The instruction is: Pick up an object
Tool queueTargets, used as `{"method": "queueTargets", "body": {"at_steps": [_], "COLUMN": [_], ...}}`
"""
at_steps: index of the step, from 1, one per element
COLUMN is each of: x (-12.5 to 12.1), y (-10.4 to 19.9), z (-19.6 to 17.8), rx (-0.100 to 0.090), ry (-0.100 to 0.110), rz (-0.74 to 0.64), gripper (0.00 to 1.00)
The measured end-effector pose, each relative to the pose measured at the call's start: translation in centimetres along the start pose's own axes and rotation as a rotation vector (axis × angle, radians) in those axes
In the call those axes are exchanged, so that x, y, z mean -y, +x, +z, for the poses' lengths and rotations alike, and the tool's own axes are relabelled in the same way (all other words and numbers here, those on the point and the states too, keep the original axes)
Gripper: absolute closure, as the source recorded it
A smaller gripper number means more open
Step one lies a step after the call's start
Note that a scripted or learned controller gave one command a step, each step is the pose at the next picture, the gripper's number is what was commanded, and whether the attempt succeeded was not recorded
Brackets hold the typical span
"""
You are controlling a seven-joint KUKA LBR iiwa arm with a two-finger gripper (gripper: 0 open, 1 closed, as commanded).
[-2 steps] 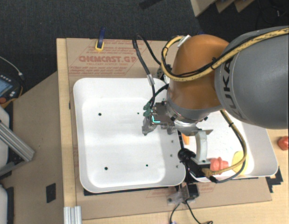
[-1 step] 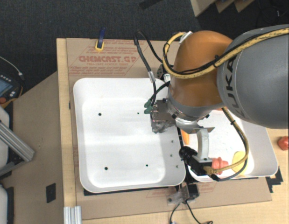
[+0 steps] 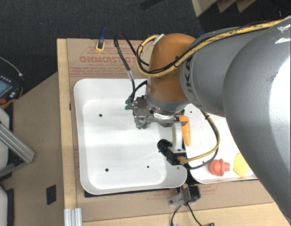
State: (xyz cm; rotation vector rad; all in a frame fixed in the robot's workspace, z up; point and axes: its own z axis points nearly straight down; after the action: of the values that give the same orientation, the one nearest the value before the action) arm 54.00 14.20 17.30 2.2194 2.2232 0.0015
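My gripper (image 3: 142,120) hangs low over the upper right part of the left white bin (image 3: 107,145), under the orange wrist band (image 3: 169,65). An orange carrot-shaped object (image 3: 185,131) lies just right of it, at the left edge of the right bin (image 3: 205,174). A red object (image 3: 219,167) and a yellow object (image 3: 241,165) rest at the front of the right bin. I see nothing held under the gripper.
The big grey arm (image 3: 248,79) covers most of the right bin. Cables (image 3: 131,74) loop around the wrist and down to a black connector (image 3: 167,152). The bins sit on a brown cardboard board (image 3: 89,55).
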Motion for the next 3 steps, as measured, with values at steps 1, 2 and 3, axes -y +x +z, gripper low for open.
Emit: {"method": "queueTargets", "body": {"at_steps": [1, 2, 3], "x": [-8.4, -2.9, -0.1], "y": [2.9, 8.1, 8.2], "z": [-3.5, -10.7, -6.7], "rx": [-0.001, -0.002, 0.002], "ry": [-0.01, -0.003, 0.007], "rz": [-0.001, -0.003, 0.001], "gripper": [1.0, 1.0, 1.0]}}
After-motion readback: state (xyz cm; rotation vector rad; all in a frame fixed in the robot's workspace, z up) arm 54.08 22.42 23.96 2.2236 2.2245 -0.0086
